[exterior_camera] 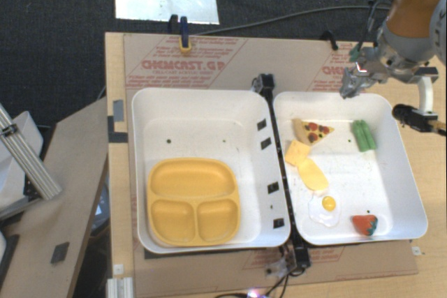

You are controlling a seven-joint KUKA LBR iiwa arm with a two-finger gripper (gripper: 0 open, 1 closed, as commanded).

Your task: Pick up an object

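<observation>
Right bin (408,171) holds the candidate items, all toy food, smooth moulded plastic by the look. Pizza slice (312,130): flat tan wedge with red spots, lying near the bin's far-left corner. Green vegetable piece (363,135): short, ridged, elongated, near the far-right wall, well apart from the pizza. Two pale yellow flat pieces: a squarish cheese slice (297,153) just below the pizza, and a longer yellow slab (313,175) touching its lower corner. Fried egg (325,207): glossy white blob with round yellow yolk, near the front. Strawberry (364,224): red with green cap, front-right corner.

Left bin (202,105): a yellow divided tray (193,201), rounded corners, one wide compartment above two small ones, matte finish.

Both bins shallow, white, hard plastic, side by side on a table (209,56) covered with printed brown cardboard.

Hand (349,88) hangs above the right bin's far rim, outside the bin; it holds nothing. How far apart its fingers stand, cannot tell: too small and dark.
</observation>
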